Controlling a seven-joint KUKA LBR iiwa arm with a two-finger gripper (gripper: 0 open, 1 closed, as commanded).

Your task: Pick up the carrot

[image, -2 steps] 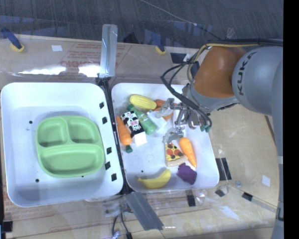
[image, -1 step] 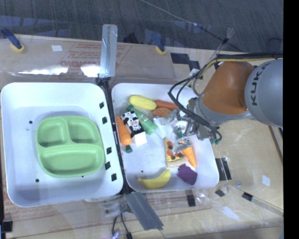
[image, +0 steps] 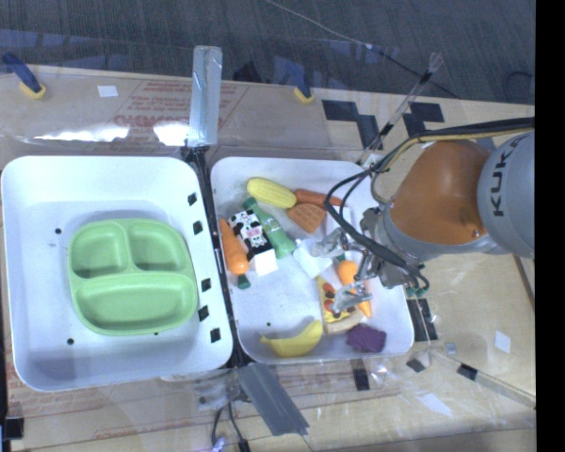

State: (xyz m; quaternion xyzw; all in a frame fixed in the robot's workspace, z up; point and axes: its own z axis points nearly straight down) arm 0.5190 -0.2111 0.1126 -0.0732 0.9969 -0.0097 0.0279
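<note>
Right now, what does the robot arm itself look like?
The arm is grey with dark KUKA lettering on its side. A rounded orange band sits above the wrist, black cables loop around it, and the gripper below is metallic grey.

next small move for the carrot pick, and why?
Probably shift the gripper toward the divider between the bins. The carrot lies along the right bin's left wall, while the gripper sits over the pizza slice on the far side of the toy pile.
</note>
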